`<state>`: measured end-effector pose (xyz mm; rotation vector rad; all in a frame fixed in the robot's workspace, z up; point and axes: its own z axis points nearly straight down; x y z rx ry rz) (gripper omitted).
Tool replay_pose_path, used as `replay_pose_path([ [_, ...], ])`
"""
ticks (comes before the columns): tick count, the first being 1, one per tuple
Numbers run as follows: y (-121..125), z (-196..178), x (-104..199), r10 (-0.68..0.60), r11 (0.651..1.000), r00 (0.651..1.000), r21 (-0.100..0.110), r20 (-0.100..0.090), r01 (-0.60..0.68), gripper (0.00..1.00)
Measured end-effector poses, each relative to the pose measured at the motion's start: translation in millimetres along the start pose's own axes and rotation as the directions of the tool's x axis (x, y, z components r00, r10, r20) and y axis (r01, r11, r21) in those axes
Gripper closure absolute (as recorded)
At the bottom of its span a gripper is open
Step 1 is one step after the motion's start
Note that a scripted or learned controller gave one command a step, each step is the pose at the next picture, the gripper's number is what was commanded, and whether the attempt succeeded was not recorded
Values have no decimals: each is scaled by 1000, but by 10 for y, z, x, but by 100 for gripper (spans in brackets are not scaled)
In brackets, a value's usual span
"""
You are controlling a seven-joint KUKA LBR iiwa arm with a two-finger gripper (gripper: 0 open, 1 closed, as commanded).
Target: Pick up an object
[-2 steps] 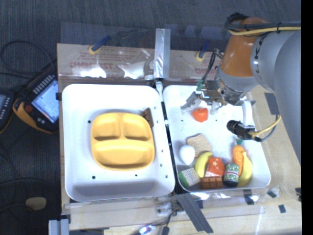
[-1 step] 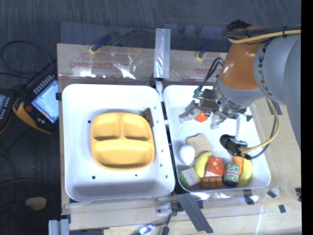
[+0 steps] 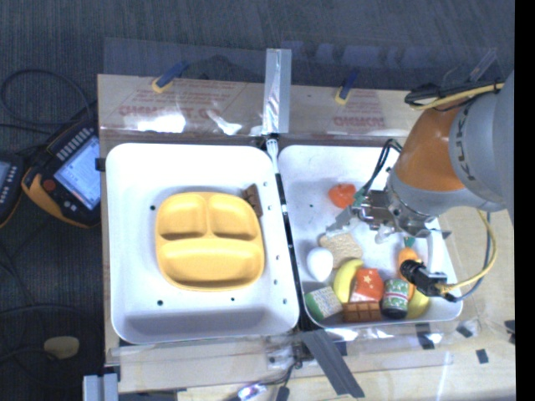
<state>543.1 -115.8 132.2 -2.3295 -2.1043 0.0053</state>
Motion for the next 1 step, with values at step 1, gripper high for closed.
replay_pose_path([
  [1,-333,429,45,-68,998,998,-15,1,68,0],
])
